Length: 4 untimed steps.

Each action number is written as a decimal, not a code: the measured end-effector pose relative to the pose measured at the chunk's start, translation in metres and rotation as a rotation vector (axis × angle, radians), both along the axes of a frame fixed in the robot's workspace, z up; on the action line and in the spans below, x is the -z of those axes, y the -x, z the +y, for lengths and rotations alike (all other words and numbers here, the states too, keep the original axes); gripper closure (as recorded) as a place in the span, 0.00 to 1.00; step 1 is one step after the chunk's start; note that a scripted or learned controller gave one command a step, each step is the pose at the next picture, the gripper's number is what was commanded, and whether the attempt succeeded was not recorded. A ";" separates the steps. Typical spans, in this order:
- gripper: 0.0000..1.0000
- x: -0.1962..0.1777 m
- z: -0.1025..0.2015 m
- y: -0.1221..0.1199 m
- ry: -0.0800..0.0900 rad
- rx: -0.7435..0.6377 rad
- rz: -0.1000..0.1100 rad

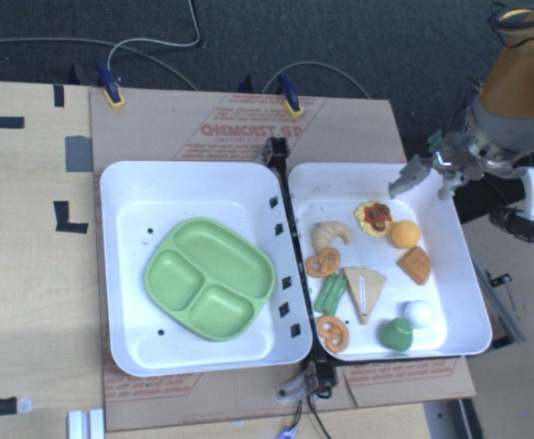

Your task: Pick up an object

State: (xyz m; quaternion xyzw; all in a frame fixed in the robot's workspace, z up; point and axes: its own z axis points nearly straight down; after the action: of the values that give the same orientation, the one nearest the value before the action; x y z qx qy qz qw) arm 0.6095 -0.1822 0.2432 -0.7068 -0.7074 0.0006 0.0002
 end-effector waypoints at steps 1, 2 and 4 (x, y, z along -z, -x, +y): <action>0.00 0.093 0.015 -0.012 -0.001 0.000 0.003; 0.00 0.154 0.027 -0.044 0.005 0.001 -0.007; 0.00 0.153 -0.022 -0.037 0.004 -0.001 -0.012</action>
State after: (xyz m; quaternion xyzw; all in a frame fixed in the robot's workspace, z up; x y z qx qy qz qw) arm 0.6461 -0.2045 0.0902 -0.7063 -0.7078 -0.0023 -0.0056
